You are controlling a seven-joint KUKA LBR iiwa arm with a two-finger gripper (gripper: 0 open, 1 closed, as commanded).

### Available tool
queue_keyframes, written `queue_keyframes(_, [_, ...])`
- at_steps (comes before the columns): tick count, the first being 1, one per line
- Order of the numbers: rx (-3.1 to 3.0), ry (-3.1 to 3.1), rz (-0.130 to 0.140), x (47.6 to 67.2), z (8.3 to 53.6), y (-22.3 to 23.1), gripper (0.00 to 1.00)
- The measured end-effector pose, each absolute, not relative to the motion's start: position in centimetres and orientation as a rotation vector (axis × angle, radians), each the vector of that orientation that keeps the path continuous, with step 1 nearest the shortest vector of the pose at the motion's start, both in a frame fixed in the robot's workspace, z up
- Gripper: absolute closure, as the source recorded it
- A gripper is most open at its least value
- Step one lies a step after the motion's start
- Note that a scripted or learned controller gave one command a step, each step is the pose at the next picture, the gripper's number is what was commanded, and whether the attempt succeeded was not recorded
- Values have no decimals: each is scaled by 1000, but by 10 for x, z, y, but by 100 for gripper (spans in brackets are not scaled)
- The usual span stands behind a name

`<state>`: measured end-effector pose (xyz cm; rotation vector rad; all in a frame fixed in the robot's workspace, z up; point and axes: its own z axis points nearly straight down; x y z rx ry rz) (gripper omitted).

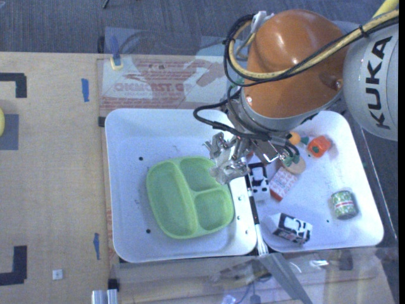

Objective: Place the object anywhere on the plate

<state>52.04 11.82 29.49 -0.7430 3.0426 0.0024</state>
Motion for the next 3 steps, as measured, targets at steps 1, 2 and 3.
queue_keyframes(1, [-1454, 2781, 1, 493, 294, 46, 100])
queue_keyframes(2, [-1622, 2685, 2, 504, 232, 122, 100])
queue_keyframes(3, [-1622, 2685, 2, 504, 232, 122, 0])
